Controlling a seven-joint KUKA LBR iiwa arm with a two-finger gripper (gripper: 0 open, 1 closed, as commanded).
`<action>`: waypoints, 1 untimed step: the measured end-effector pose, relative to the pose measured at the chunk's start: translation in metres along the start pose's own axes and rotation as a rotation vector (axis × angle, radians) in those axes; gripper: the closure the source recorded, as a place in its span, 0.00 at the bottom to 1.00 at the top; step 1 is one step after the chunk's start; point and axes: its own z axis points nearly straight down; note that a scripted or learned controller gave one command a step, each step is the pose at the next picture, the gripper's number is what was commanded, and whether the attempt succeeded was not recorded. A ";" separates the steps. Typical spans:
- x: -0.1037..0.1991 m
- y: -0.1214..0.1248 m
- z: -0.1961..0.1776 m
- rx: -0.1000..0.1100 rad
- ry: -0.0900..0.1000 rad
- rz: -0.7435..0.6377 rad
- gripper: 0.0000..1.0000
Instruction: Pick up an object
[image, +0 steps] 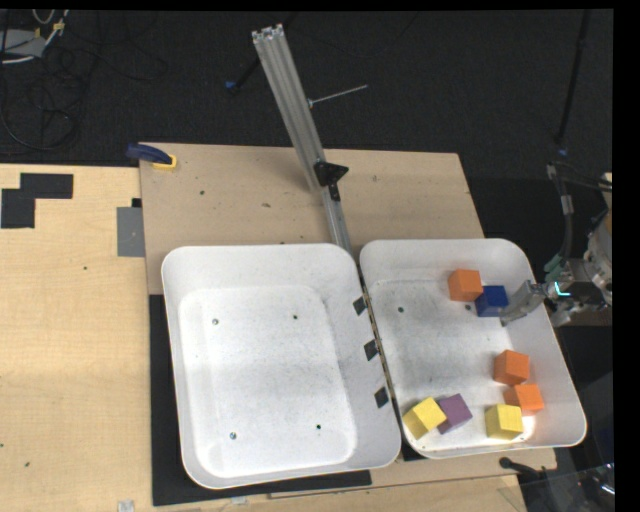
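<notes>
Seven small blocks sit in the right bin (400, 260), and you can read them from the near edge back. Nearest you, along the bin's front wall, a yellow block (425, 416) touches a purple block (455, 410), and a second yellow block (504, 421) sits apart toward the right corner. Just behind that one is an orange block (527, 398), with another orange block (511, 366) close behind it. Farther back, near the far right part of the bin, a third orange block (464, 285) touches a blue block (491, 300). The gripper (522, 307) reaches over the bin's right rim and ends just beside the blue block; you cannot tell from here how wide its claw stands or whether it has hold of anything. The left bin (200, 270) lies beside the right one. Beyond both, a slanted aluminium rail (295, 110) rises from the wooden bench (250, 190).
</notes>
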 end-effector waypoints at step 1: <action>-0.001 0.001 -0.002 -0.005 -0.002 0.000 0.00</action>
